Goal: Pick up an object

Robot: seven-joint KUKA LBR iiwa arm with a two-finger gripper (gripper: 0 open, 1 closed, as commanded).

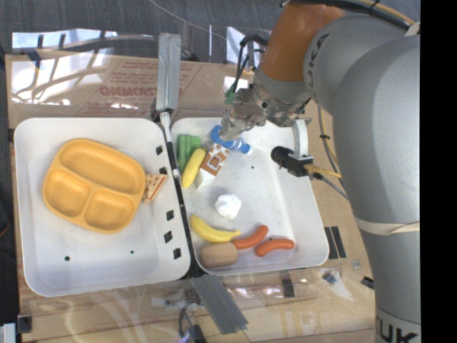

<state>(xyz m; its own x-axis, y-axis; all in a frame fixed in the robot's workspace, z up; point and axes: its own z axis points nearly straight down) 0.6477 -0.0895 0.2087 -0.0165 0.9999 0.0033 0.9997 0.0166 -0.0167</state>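
**Blue thing under my gripper**

My gripper (233, 128) is low in the right bin (308, 213), at its far end. It is right over a blue thing (230, 143) beside a small brown carton (213, 161). How wide it is, I cannot tell. A yellow plate (93, 184) sits in the left bin (43, 263). Near me lie a banana (211, 229) and two sausages (263, 241).

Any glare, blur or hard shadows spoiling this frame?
Camera view: even light and soft shadows in the right bin; bright glare on the clear plastic behind the left bin; the arm, nearest the lens, looks slightly soft; banana sharp.
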